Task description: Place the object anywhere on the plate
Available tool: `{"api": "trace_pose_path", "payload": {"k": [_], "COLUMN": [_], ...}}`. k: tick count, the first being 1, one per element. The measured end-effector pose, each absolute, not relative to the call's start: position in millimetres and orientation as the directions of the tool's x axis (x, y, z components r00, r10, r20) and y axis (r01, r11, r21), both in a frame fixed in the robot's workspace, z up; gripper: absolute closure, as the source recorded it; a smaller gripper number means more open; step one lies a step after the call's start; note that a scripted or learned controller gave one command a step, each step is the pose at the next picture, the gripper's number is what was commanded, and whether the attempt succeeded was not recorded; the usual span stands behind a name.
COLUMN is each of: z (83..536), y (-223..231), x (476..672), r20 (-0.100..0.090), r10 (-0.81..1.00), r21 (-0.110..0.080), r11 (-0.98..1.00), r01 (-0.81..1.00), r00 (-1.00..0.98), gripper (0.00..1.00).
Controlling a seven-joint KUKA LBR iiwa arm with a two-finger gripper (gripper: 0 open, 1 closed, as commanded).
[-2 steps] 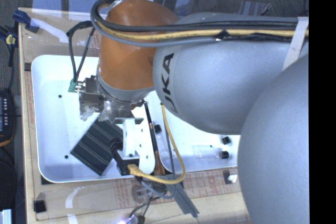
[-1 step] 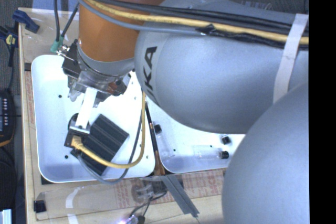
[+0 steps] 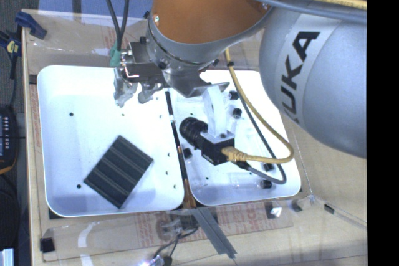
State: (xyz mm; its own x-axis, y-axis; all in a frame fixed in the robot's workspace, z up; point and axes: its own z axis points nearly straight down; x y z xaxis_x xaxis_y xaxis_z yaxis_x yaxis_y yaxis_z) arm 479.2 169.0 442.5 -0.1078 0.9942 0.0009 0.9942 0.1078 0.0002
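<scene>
One grey arm (image 3: 299,59) is reaching in from the right and crowding the upper half of the frame, bending low over the bench (image 3: 340,199) so that its end is hanging near the seam between the bins. The left bin (image 3: 65,90) is filling the left middle of the frame and the right bin (image 3: 209,193) the lower middle. They are sitting side by side, edges touching.

A dark ribbed slab (image 3: 118,170) is lying flat and askew in the lower part of the left bin, clear of its walls. It is probably the task's thing, though I cannot tell whether it is serving as object or plate.

The hand (image 3: 134,96) is hovering over the upper right of the left bin, its fingers (image 3: 123,95) spread with nothing between them. It is well apart from the slab, so a pick is not yet being made.
</scene>
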Motion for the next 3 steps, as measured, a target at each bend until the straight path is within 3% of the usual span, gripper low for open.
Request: {"api": "trace_pose_path", "payload": {"k": [1, 2, 3], "z": [261, 311, 253], "y": [212, 157, 148], "x": [475.3, 489.7, 598.1], "r20": [-0.005, -0.002, -0.003], "r10": [0.991, 0.904, 0.972], "r21": [-0.007, -0.001, -0.005], "r11": [-0.137, -0.427, -0.235], "r01": [0.991, 0.904, 0.972], "r00": [0.137, 0.427, 0.235], "gripper": [1.0, 1.0, 1.0]}}
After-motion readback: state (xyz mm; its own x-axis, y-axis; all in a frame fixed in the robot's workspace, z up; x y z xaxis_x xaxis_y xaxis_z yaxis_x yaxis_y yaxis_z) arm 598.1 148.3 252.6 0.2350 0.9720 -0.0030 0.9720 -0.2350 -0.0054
